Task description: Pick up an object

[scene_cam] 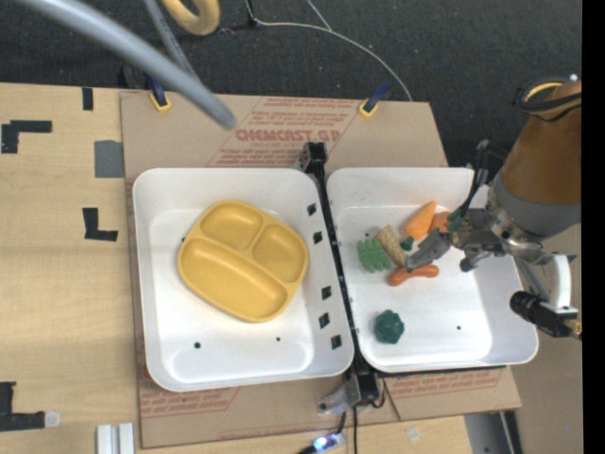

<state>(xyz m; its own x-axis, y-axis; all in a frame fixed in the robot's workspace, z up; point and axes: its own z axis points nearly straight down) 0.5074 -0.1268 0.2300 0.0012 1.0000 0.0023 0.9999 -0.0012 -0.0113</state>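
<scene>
The gripper [423,251] hangs low over the right bin [492,343], its dark fingers pointing left and down into the cluster of small objects near the bin's middle. Whether those fingers are parted or closed cannot be told from this angle, and nothing can be made out between them. The arm [544,173] comes in from the right edge, its orange band sitting above the grey wrist, the wrist tilted so the tool slants down toward the bin floor.

Just under and beside the gripper tip lies a thin orange-red piece [413,274], shaped like a small carrot or chili. Above it, tilted upward to the right, is a fatter orange carrot-like toy [422,219]. To the left of the tip sit a pale tan ridged block [390,242] and, touching its lower left, a green leafy toy [372,256]. Well apart from this group, nearer the bin's front edge, rests a dark green lump [388,326].

The left bin [156,253] holds a yellow divided plate [244,259] with three compartments, lying flat and turned at a slant. Both bins stand on a cardboard sheet [284,130] held by clamps at its far edge.
</scene>
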